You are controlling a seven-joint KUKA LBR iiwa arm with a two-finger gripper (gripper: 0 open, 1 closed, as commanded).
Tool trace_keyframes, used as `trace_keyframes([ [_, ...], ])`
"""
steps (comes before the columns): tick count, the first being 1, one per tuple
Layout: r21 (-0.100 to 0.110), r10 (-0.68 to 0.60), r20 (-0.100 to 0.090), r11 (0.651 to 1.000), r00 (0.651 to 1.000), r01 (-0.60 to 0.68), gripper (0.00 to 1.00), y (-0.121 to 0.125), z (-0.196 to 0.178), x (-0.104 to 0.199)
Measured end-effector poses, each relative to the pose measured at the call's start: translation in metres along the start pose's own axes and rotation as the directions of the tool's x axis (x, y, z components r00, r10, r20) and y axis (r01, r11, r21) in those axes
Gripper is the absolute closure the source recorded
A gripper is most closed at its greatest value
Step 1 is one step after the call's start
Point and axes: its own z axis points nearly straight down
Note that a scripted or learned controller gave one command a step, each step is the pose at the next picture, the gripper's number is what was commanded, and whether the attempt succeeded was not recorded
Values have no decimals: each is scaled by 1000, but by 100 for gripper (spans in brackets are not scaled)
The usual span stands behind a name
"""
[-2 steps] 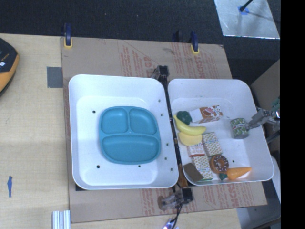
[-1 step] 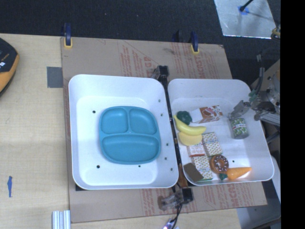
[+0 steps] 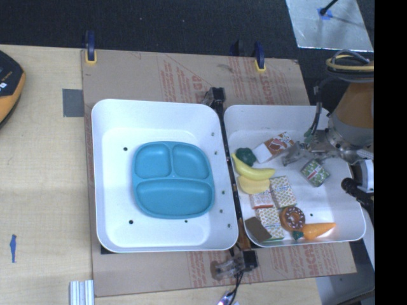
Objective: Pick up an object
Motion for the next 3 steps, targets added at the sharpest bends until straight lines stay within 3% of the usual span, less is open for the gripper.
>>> trace_keyframes([
  [1, 8, 2, 5, 1000, 1000, -2, 0, 60, -6, -5],
  [2, 1, 7, 0, 1000, 1000, -7, 0, -12, -6, -2],
  [3, -4, 3, 3, 1000, 1000, -3, 100, -8, -17, -3],
])
